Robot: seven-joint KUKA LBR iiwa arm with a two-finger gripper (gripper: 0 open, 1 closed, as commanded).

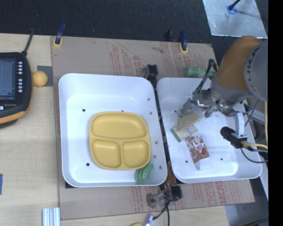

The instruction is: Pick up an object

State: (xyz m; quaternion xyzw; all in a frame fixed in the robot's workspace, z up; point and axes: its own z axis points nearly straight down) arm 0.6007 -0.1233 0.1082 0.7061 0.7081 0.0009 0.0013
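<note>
Operator: Report end effector status.

Technician: The end effector [191, 106] sits low over the upper middle of the right bin [217, 173], reaching in from the right of the frame. Its finger state cannot be read from this angle; the metal parts blur together, so no grasp is confirmed.

Operator: Nearest candidate objects?

Technician: Just below the end effector lies a tan card-like piece [187, 122], flat and matte, touching or overlapping a green-and-white printed packet [178, 133]. Below those, a red-brown printed packet [198, 150] lies flat, long axis running toward the lower right. All three look thin and flexible, probably paper or film. Flat items on a smooth bin floor offer little edge to pinch, which likely explains the low approach.

Operator: And further out?

Technician: The left bin [73, 171] carries a yellow compartment tray [119, 139], rigid moulded plastic with rounded corners and three wells. A small green ridged object [144, 173] rests against its lower right corner. Both bins are shallow glossy white, set side by side on cardboard over the table [19, 173]. A handheld pendant [7, 88] and a yellow ball [39, 78] lie at upper left.
</note>
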